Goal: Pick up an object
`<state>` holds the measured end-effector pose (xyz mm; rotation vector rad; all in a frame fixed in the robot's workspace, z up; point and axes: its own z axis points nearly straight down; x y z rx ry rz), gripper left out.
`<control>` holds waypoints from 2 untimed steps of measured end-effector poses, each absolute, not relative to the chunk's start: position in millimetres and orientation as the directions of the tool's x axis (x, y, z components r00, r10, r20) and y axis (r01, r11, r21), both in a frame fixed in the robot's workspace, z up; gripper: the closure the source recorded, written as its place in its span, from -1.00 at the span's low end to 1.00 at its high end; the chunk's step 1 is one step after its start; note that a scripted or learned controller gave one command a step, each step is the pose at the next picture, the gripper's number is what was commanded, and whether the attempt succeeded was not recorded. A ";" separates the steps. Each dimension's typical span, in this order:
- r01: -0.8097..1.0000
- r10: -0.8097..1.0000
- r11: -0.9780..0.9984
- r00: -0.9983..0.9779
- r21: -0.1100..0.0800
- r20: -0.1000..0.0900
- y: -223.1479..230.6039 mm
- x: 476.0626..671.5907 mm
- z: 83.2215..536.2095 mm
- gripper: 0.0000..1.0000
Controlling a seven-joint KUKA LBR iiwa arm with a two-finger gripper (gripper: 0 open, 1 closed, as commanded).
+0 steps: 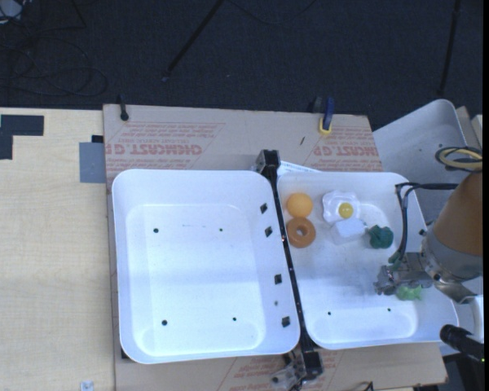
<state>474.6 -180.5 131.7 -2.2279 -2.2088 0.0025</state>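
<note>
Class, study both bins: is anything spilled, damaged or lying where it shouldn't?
Nothing stands out. The orange ball, brown ring, fried-egg toy and dark green piece all lie inside the right bin, near the gripper.

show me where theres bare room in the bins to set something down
The left bin floor is bare wall to wall. In the right bin, the near strip is free. Crowded: its far end, with the orange ball, brown ring, fried egg, green piece and end effector.

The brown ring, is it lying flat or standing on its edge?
Flat. The brown ring lies on the floor of the right bin, and its hole faces up toward the camera.
</note>
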 end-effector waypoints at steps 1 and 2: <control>1.000 1.000 0.007 -0.007 0.004 0.001 -101.0 517.4 206.2 1.00; 1.000 1.000 0.005 -0.005 0.002 0.000 -57.0 597.6 186.4 1.00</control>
